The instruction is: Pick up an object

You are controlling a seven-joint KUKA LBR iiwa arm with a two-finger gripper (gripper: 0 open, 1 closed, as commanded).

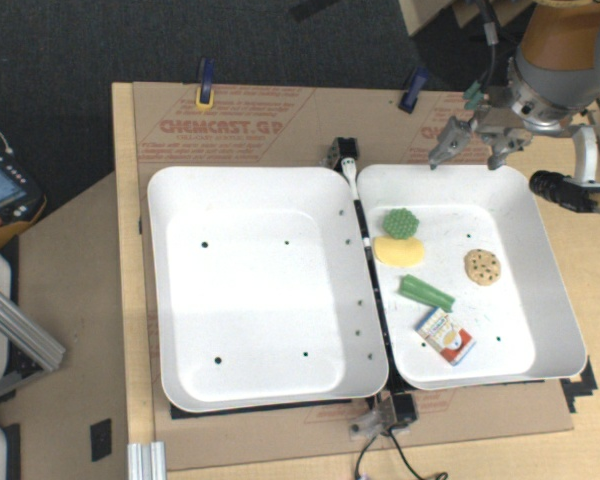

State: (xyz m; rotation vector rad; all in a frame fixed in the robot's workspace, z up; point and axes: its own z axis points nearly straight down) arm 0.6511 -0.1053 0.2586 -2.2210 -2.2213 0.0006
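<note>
I have my gripper [470, 154] up high over the far edge of the right bin [550, 258], and its two fingers are spread apart with nothing between them. So the picking up is not done yet. All of it is left: I need to choose a thing, go down to it, close on it and lift.

The things I can grab all sit in that right bin, nearer to me than the gripper and lower down. The bumpy green ball [401, 223] is the closest to the fingers, just below them and a bit to the side. The yellow lump [399, 253] is touching it on the side away from the gripper. The cookie [482, 267] sits apart, almost straight below the fingers (it looks flat, so I think it may be hard to pinch). Farther off are the green stick [426, 293] and then the little box [446, 336], which nearly touch each other. The left bin [180, 268] is well away from the gripper.

Some things I cannot make out. The top of the arm [565, 28] is cut off by the edge of the picture. I cannot read the print on the little box. I also cannot tell how high the fingers hang above the bin.
</note>
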